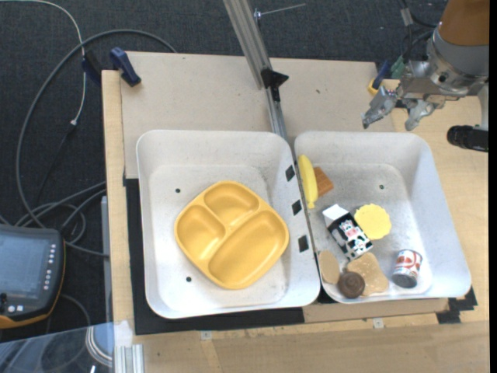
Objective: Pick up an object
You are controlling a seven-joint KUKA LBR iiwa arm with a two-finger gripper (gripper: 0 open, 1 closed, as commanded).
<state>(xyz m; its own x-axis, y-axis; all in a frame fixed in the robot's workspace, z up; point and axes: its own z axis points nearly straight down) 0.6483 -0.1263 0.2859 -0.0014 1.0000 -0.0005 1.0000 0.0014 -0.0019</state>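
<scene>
- Claw (396, 112) hangs above the bench just behind the right bin's far rim, fingers spread open, nothing between them; metallic, pointed tips angled down.
- Arm (464, 22) comes in from the upper right, orange band over a grey wrist.
- Right bin (444, 200): shallow, white, speckled, rounded corners; holds all the small items, clustered toward its near and left side.
- Banana (307, 179): yellow, elongated, smooth, lies along the bin's left wall.
- Orange-brown wedge (322, 183) touches the banana's right side.
- Box (347, 230): small, black and white, blocky, tilted, mid-bin.
- Yellow disc (373, 221): flat, scalloped edge, just right of the box, touching or nearly so.
- Can (406, 267): small, red and white with a metal end, lies on its side near the front right corner.
- Tan flat piece (375, 274), toast-like, at the front rim; a dark brown round puck (352, 285) rests on its left part.
- Another tan flat piece (331, 267) just left of the puck.
- Left bin (155, 208): same white speckled shell, touching the right bin along the middle.
- Plate (232, 234): yellow plastic, glossy, rounded-square, three compartments, sits centred in the left bin.
- Bench (194, 92): pale wood-like board; a metal rail (248, 33) runs diagonally across its back.
</scene>
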